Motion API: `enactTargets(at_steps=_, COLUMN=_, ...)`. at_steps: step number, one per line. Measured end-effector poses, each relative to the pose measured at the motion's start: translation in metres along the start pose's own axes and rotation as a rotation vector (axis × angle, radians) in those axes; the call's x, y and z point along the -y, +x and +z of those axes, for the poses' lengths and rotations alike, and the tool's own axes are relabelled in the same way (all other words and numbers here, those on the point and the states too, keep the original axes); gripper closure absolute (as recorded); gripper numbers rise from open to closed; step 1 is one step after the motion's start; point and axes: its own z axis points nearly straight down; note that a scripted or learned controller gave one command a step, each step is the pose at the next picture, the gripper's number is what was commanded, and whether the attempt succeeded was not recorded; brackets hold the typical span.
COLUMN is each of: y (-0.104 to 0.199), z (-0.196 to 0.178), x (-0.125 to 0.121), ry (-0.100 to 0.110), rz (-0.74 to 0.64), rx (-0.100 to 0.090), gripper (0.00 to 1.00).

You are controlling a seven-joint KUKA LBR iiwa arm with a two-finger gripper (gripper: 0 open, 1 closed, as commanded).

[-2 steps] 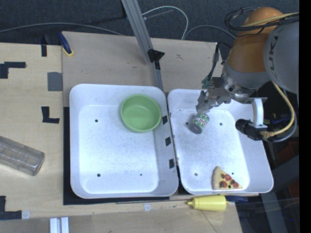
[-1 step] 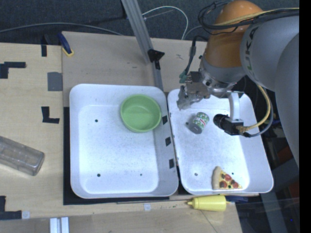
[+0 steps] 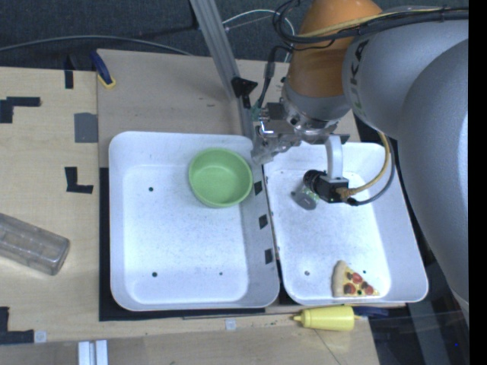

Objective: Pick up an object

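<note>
Gripper (image 3: 261,149) is seen at the far end of the divide between the two bins, low over the adjoining rims; how far it is open cannot be told, and nothing can be seen held in it. It is carried by a bare-metal wrist under a glossy orange band (image 3: 331,33), with the smooth grey arm (image 3: 426,128) coming in from the right. Green bowl (image 3: 221,177) is found just beside the gripper, in the far right corner of the left bin (image 3: 175,242): round, shallow, matte pale-green plastic, upright, rim close to the bin's right wall; contact with the gripper cannot be made out. Left bin is a shallow white tray with rounded corners and a finely speckled floor. Right bin (image 3: 327,234) is of the same make. Pizza slice (image 3: 350,280) is laid flat near the right bin's near right corner: small triangular toy, tan crust, red spots on top, well apart from the gripper. Yellow bottle (image 3: 329,318) is laid on its side on the bench (image 3: 167,97), just outside the right bin's near edge; smooth plastic, tapered nozzle pointing left. Clear cylinder (image 3: 30,245), ribbed and see-through, is laid on its side at the bench's left edge. Bench top is pale wood-grain, marked with black tape pieces.
</note>
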Motion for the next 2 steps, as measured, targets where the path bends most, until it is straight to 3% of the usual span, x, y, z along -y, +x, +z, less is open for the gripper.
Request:
enactTargets(at_steps=1, y=0.0428, z=0.0196, x=-0.0147, ry=0.001, rz=0.002, rx=0.002, gripper=1.00)
enactTargets(at_steps=2, y=0.0404, z=0.0184, x=-0.0144, ry=0.001, rz=0.005, rx=0.003, gripper=0.00)
